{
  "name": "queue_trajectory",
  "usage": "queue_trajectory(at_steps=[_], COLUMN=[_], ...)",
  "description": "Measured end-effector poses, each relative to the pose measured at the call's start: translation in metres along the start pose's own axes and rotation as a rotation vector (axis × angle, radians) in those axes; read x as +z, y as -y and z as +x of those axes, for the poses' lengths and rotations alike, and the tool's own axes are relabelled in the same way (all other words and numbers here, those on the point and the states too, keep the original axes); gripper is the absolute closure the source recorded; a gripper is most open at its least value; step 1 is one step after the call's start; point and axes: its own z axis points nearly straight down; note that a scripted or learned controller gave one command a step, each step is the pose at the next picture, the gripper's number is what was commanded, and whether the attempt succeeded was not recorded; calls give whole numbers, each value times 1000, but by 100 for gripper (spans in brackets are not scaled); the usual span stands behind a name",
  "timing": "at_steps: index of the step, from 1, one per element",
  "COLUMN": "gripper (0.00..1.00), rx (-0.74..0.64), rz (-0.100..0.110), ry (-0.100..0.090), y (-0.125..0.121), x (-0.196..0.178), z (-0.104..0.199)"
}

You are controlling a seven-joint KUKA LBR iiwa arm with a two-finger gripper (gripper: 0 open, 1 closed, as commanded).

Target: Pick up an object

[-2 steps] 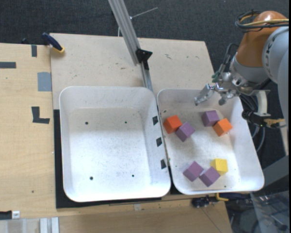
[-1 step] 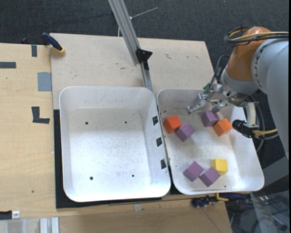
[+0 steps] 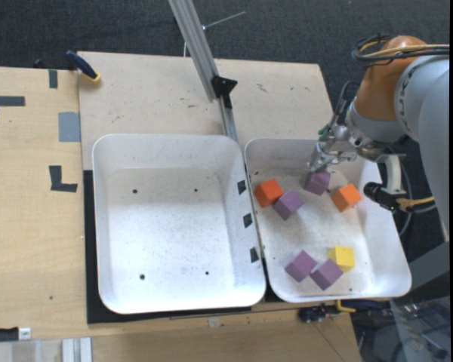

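The right bin [image 3: 385,277] holds several small cubes. A purple cube [image 3: 316,182] lies near its far side, and my gripper [image 3: 322,162] hangs directly over that cube's top edge, touching or nearly touching it. An orange cube [image 3: 346,197] sits just right of it. Another orange cube [image 3: 269,191] and a purple cube [image 3: 288,204] lie side by side to the left. Near the bin's front are a yellow cube [image 3: 343,257] and two purple cubes [image 3: 301,265] [image 3: 326,274] close together.
The left bin [image 3: 106,157] stands beside the right one, their rims meeting along a ridge with black clips [image 3: 247,219]. A slanted metal pole [image 3: 196,36] crosses the bench behind the bins. The arm's grey and orange wrist [image 3: 385,89] looms over the right bin's far corner.
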Motion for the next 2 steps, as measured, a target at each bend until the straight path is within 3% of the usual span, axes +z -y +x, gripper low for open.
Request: queue_trajectory(at_steps=[2], gripper=[100], rx=[2], rz=[1], ry=[-2], y=[0], x=[-114], z=[-5])
